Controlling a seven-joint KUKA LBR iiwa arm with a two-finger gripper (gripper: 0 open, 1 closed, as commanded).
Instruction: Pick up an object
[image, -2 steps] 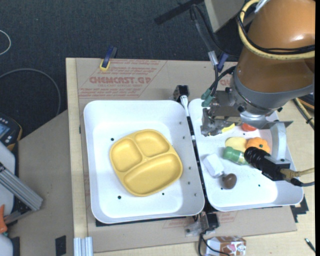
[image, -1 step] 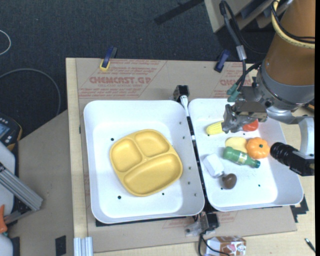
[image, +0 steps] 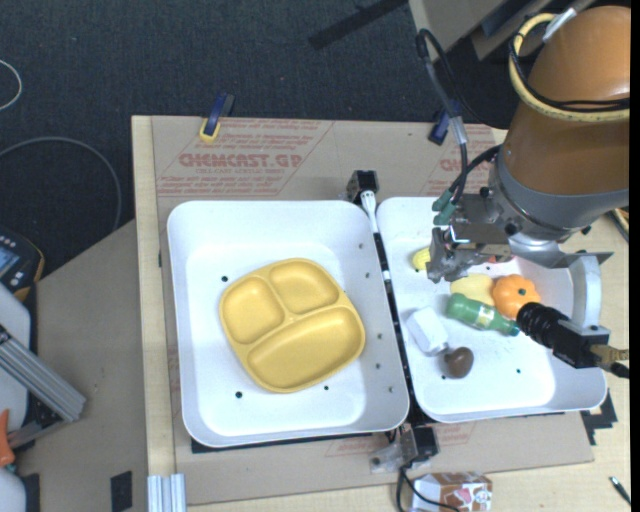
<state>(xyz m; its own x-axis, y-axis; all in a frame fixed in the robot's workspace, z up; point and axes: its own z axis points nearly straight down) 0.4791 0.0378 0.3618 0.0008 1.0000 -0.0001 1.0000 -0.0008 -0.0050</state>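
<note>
Hovering at the right white bin's (image: 560, 395) twelve o'clock, the two-finger gripper (image: 445, 262) carries nothing visible; its finger state cannot be told, so picking remains undone, with the green plastic bottle (image: 480, 314) lying mid-bin

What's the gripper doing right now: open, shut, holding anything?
Gripper: low in the right bin, above the small yellow item; open or shut cannot be told, and nothing shows in its grasp.
</note>
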